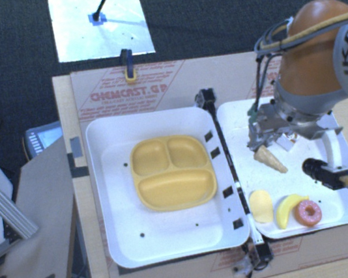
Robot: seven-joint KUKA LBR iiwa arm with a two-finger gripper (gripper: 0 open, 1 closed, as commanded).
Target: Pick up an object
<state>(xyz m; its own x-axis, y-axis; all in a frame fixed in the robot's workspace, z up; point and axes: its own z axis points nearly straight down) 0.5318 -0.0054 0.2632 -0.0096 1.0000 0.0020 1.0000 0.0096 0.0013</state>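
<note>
We are looking first at the fingers of the two-finger gripper [260, 142], which are pointing down into the right-hand shallow white bin [236, 118], near its far-left part. They are sitting right at the wide end of a tan cone-shaped toy, like an ice-cream cone [270, 158], and appear to be touching it, but the dark metal is blurring together there and we cannot tell whether the fingers are apart or closed, nor whether the cone is between them.

The cone is lying flat on the bin floor, its long axis running from the fingers toward the near right, with the pointed tip farthest from them. For a grasp, we are judging that the fingers would need to straddle that axis crosswise at the wide end.

Moving outward, nearer to us along the bin's near edge, a pale yellow rounded piece [260, 206], a yellow toy banana [287, 210] and a pink-iced toy doughnut [308, 213] are lying in a row, the banana and doughnut touching.

Further left, the other white bin [111, 178] is holding a yellow three-compartment plastic plate [171, 172].
</note>
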